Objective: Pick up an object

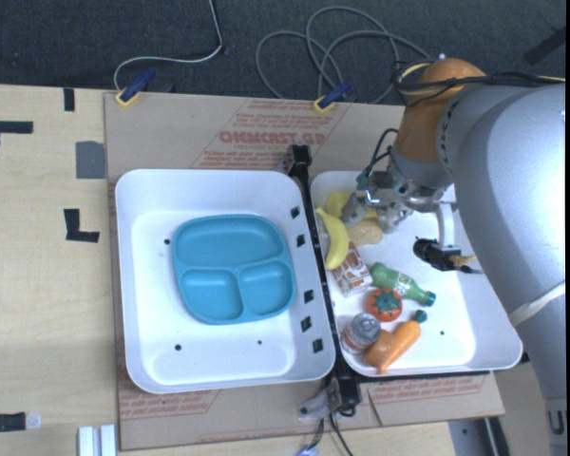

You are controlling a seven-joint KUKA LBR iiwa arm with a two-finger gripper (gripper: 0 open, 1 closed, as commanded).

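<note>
Your count, operator: two white bins on surface. Left bin [142,350] holds one blue divided plate [233,266]. Right bin [475,335] holds one banana [333,231], one green bottle [402,284], one tomato [385,304], one carrot [396,343], one small can [363,330], one snack packet [352,274], one pale lump [364,231] (kind unclear). Claw [385,207] low over bin's far end, just above pale lump, beside banana. Claw state: cannot tell from your camera.

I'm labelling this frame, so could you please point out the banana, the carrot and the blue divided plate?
banana [334,236]: camera view, middle of its curved yellow body.
carrot [396,344]: camera view, middle of its orange body.
blue divided plate [232,240]: camera view, floor of its large upper compartment.
</note>
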